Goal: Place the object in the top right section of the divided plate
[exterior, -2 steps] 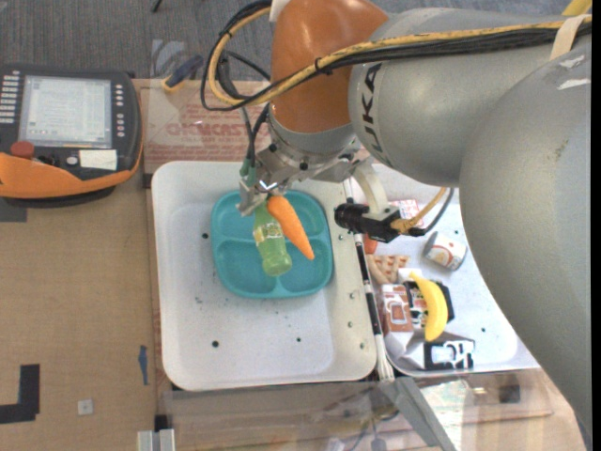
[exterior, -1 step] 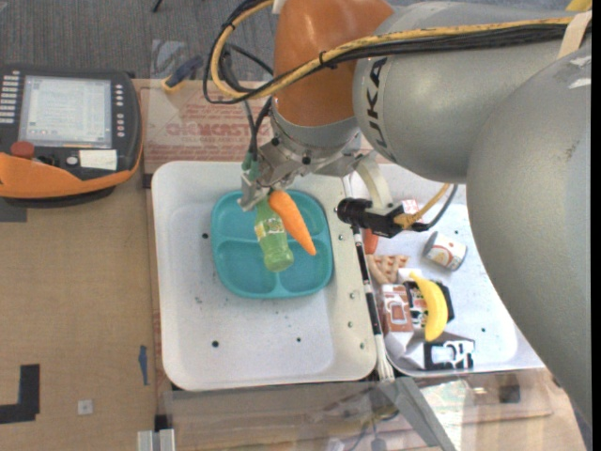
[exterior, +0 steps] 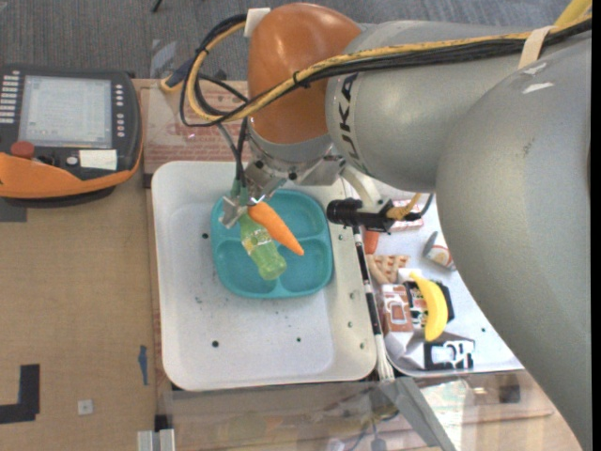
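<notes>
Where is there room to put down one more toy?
The left bin has bare white floor below the blue plate and along its left wall. The plate is crowded by a carrot and green bottle. The right bin, around the banana, is cluttered.

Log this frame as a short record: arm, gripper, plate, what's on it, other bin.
arm: grey with orange band, reaches in from the right, wrist over the plate's upper edge
gripper: at the plate's upper left, by the carrot's top end; finger state cannot be told
plate: teal divided plate, in the left bin
on plate: orange carrot lying diagonally; pale green bottle beside and partly under it
right bin: banana among printed packets
bench, far left: teach pendant
</notes>
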{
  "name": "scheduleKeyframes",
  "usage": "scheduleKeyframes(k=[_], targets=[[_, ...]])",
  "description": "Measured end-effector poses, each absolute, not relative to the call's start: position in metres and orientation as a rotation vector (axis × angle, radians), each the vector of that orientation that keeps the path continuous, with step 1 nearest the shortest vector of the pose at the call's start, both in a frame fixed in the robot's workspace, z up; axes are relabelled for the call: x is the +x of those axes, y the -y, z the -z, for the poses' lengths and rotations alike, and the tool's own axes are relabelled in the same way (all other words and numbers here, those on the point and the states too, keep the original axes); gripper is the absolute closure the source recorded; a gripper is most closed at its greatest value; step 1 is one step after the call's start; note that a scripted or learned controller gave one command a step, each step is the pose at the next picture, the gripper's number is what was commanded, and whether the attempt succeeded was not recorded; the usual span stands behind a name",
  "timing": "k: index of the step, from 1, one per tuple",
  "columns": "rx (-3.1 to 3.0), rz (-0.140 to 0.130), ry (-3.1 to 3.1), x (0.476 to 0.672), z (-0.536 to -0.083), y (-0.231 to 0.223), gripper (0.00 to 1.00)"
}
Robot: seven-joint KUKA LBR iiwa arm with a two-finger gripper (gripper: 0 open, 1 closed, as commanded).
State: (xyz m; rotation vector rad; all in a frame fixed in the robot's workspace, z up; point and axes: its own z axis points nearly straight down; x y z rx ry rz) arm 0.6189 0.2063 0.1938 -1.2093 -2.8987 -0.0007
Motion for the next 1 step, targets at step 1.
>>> scheduleKeyframes(k=[1], targets=[[-1.308, 0.0, 2.856, 0.6048, -0.1964, -0.1353, 1.0]])
